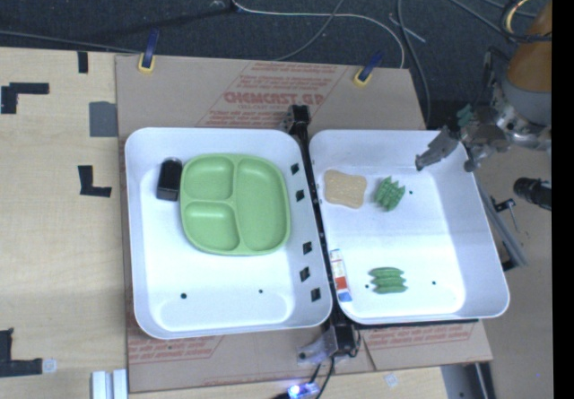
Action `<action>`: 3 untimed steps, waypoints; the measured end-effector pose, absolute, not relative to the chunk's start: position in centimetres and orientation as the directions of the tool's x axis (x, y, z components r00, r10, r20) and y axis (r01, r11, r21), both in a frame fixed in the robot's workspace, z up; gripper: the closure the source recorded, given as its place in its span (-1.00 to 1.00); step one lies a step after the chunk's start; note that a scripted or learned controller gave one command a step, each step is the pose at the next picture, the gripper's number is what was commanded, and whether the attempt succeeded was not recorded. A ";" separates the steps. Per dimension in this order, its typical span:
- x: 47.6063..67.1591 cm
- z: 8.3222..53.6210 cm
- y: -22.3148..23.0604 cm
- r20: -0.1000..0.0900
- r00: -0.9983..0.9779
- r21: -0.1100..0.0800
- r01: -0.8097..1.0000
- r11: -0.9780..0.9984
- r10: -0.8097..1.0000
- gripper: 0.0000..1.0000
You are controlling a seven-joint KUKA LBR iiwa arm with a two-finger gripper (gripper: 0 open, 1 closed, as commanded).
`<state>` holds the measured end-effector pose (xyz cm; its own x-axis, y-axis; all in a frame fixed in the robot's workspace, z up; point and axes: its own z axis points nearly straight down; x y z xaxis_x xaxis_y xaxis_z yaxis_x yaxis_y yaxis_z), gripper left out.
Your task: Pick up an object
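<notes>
While the gripper (446, 151) hangs spread open and empty over the right bin's (466, 236) far right corner, it's only on approach, so next it needs to drop onto the nearby broccoli (389, 193).

Overhead slanted view onto both bins (134, 209)

A robotics lab: a plywood worktop (54, 236) marked with black tape, cardboard (269, 92) clamped under two white bins (143, 299), loose cables (359, 3) across dark carpet, a robot arm (529, 74) at right.
</notes>
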<state>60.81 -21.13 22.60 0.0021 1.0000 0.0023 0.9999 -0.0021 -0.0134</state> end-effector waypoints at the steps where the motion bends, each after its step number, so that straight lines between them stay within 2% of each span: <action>1: 61.1 23.3 -21.1 -0.001 -0.001 -0.001 1.000 0.001 1.000 -1.00; 3: 61.0 11.7 -21.7 -0.001 -0.001 -0.006 1.000 0.001 1.000 -1.00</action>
<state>61.04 -21.66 11.66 -0.0010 1.0000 -0.0009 1.0000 0.0010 -0.0063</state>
